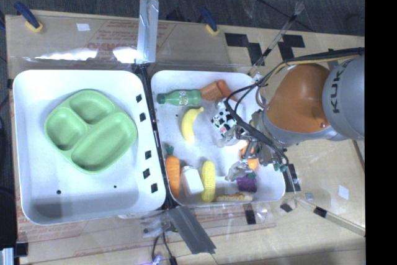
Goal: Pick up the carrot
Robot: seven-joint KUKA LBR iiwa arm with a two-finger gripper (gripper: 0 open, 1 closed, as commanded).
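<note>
Where the right bin (162, 133) meets the frame's lower edge, the carrot (173, 174) lies along the bin's left wall, greens up, orange body pointing down. Just right of it sits a small white block (193, 182), then a corn cob (208, 180) standing lengthwise, and a purple grape bunch (247, 183) toward the lower right corner. The gripper (243, 166) hangs over that lower right part, just above the grapes and well apart from the carrot; whether its fingers are spread or closed I cannot tell, and nothing can be seen held between them.

Higher in the bin, a banana (190, 123) lies near the middle, with a black-and-white cow toy (221, 118) to its right. Near the top wall rest a green bottle (180, 97) on its side and an orange-brown piece (213, 90) beside it.

At the frame's left, the other bin (31, 195) carries a green divided plate (90, 130). From the right, the arm (310, 102) reaches in with its orange band. The tabletop (322, 195) shows at lower right.
</note>
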